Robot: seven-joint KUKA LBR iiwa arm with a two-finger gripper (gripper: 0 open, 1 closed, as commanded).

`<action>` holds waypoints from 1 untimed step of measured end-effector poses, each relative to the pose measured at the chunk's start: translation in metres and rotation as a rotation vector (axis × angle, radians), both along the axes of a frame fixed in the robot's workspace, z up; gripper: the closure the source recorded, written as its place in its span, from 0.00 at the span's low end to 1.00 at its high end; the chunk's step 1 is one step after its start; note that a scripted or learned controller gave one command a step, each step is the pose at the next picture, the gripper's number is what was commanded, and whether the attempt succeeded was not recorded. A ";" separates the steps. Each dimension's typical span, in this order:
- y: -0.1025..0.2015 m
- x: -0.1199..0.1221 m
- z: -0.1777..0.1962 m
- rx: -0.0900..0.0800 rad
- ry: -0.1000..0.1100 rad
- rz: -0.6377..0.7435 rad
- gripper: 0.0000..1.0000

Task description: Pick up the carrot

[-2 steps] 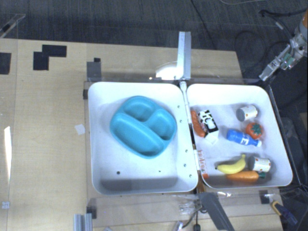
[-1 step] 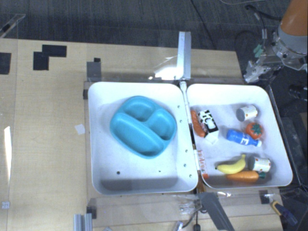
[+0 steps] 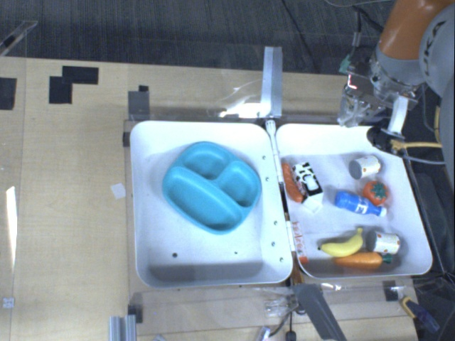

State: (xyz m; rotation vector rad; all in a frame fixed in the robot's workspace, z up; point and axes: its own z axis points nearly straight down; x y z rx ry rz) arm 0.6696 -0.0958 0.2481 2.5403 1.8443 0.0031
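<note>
carrot point(image 3: 360, 260): orange, tapered, lying flat along the right bin point(image 3: 334, 172) front wall, just beside the banana point(image 3: 342, 246) | gripper point(image 3: 353, 111): above the bin's far rim, well apart; grip can't be made out

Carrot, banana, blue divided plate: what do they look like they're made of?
Carrot: looks like moulded plastic toy food; even orange, smooth surface. Could be rubbery, hard to tell.
Banana: likely the same toy plastic; flat uniform yellow with a dark tip.
Blue divided plate: looks like hard plastic, semi-gloss; one even light blue, rounded moulded compartments, soft highlights on the ridges.
</note>
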 end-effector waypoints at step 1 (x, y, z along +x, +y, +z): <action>0.021 0.000 0.015 0.001 -0.001 -0.407 1.00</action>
